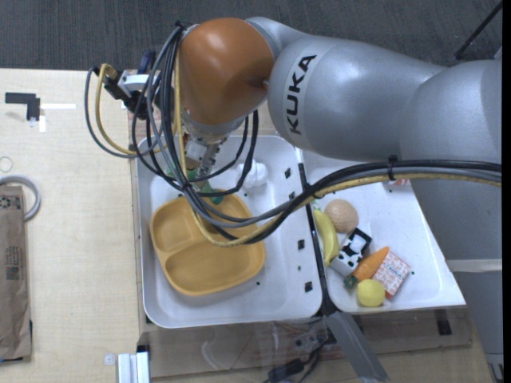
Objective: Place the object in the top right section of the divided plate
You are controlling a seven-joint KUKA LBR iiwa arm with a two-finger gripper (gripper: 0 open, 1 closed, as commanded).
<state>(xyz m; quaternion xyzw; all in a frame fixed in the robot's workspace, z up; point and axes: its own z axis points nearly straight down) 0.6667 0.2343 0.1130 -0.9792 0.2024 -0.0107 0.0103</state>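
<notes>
Hovering over the yellow divided plate (209,250), gripper (201,164) at its twelve o'clock rim; jaw state impossible to tell, target section just below.

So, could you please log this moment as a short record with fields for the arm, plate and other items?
arm: KUKA arm reaching in over the left bin
gripper: above the plate's upper edge, hidden by cables
plate: yellow divided plate in the left bin, sections look bare
right bin: banana, tan ball, carrot, lemon, black-and-white cube
</notes>
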